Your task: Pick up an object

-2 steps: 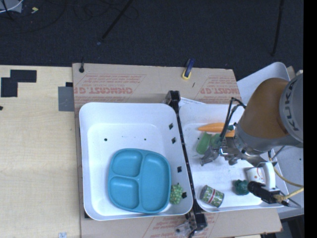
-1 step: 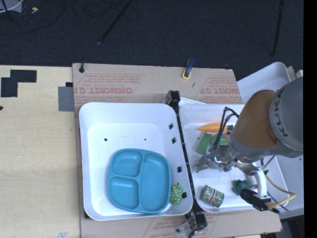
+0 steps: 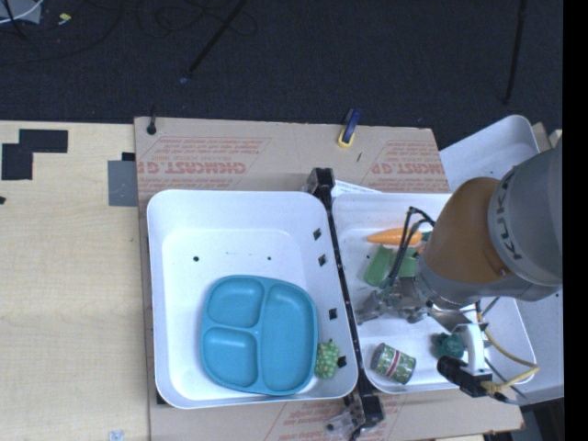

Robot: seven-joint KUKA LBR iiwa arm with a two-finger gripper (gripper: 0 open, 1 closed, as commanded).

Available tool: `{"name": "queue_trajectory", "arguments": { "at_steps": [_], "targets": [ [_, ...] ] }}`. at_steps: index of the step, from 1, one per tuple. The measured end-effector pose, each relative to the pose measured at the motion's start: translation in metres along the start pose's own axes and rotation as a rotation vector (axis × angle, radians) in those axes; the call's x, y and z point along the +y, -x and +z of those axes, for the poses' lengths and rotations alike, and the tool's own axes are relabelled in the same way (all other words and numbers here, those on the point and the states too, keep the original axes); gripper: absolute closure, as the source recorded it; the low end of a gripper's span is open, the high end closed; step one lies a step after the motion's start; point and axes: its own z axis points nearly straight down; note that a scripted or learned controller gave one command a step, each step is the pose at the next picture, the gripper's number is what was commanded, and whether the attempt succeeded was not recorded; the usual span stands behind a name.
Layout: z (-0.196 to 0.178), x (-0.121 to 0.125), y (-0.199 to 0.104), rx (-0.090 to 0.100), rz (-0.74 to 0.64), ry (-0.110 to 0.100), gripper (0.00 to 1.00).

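Carrot (image 3: pixel 393 237) lying at the far side of the right bin (image 3: pixel 432 386), beside a green block (image 3: pixel 379 266), my tool (image 3: pixel 372 306) hovering just beside them, can (image 3: pixel 394 363) lying nearer, blue tray (image 3: pixel 258 333) sitting in the left bin (image 3: pixel 184 237).

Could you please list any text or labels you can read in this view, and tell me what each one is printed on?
"OKMOST GP": red print, seen upside down, on the cardboard sheet under the bins; repeated at its right, partly cut off.
Small can: its label is too blurred to read.

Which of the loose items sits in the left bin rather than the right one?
The green bumpy cluster, beside the blue divided plate. The carrot, green block and small can all lie in the right bin.
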Motion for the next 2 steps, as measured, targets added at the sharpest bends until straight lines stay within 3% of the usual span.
{"name": "queue_trajectory", "arguments": {
  "at_steps": [1,2],
  "targets": [
    [-0.012,0.000,0.002,0.001,0.008,0.001,1.00],
    [-0.067,-0.005,0.011,-0.002,0.006,0.007,1.00]
  ]
}}
